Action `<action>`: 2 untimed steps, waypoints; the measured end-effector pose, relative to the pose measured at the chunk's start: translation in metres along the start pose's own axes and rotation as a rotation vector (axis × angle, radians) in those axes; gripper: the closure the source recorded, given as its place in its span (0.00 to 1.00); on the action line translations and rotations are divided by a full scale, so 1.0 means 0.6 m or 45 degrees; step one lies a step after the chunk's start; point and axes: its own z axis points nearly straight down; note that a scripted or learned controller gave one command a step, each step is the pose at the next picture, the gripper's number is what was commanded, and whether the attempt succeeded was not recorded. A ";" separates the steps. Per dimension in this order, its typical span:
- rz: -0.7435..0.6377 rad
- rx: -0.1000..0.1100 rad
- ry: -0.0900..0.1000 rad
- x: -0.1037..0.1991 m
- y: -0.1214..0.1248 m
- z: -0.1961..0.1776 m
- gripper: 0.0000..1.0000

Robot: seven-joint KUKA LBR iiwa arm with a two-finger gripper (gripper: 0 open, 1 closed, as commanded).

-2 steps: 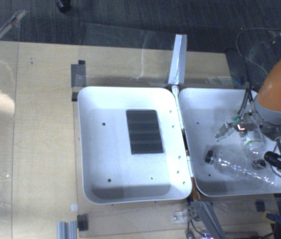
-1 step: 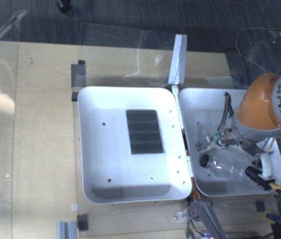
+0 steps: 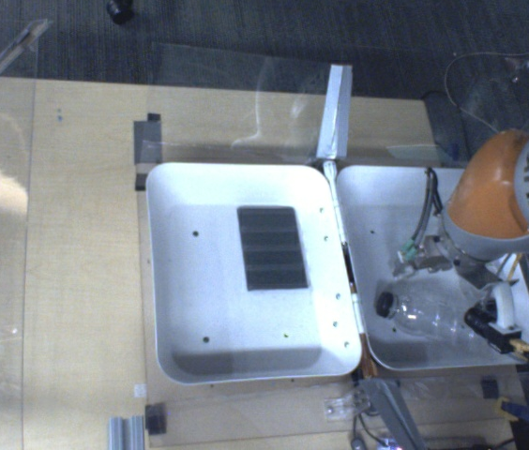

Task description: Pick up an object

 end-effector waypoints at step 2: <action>-0.071 0.020 0.004 0.006 0.040 -0.122 0.00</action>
